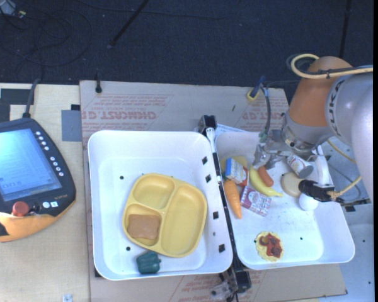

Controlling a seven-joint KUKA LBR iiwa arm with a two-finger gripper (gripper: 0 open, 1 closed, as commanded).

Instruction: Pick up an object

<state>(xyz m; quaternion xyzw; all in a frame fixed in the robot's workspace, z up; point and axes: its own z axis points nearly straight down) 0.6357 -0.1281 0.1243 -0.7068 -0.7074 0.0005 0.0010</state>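
Over the right bin (340,247), far side, the grey arm with its orange band (312,102) reaches down from the right; gripper (269,158) hangs just above the clutter, jaws too small and dark to read, cannot tell if spread or pressed together. Nothing visibly pinched. Right bin contents: banana (262,182) right below the gripper, a small orange-red piece (265,177) lying on it, carrot (232,198) along the left wall, red-and-white packet (255,201) between carrot and banana, blue-and-yellow carton (234,168) at far left, white egg (307,201) and a tan round item (290,184) on the right, mini pizza (269,245) near side, apart from the rest. Left bin (107,162): yellow divided plate (176,212) in the middle with a brown toast slice (143,228) in its near-left compartment; green pepper (148,262) just beside the plate's near edge. Bench (69,250) left end carries a teach pendant (22,175), screen lit.
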